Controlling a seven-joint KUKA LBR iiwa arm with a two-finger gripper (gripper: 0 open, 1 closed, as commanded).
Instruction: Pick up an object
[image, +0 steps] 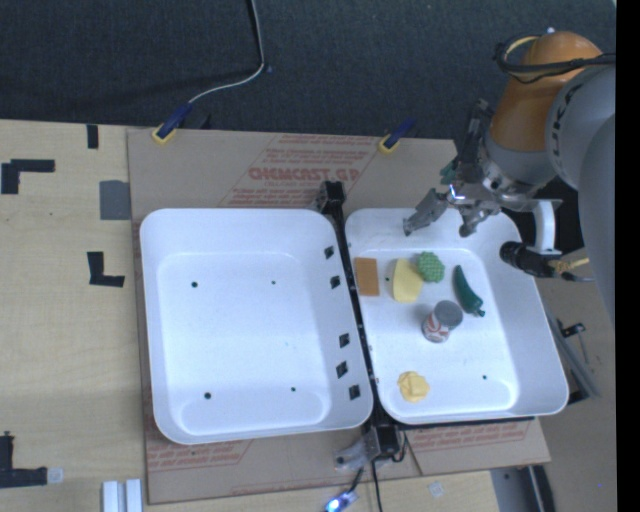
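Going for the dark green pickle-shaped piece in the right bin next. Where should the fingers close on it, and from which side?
Grip the dark green piece across its narrow middle, coming straight down from above. It lies flat and elongated, running diagonally toward the bin's right wall, so the fingers should straddle its short width. The light green bumpy piece sits close on its left, so aim slightly toward the lower half. The gripper hovers spread near the far rim.

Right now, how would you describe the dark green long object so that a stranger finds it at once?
Look at the right-hand white bin, the one holding several small items. The dark green elongated object lies at the right edge of that cluster, beside the bumpy light green piece. It alone is long, slim and dark green; its neighbours are yellow, orange or rounded.
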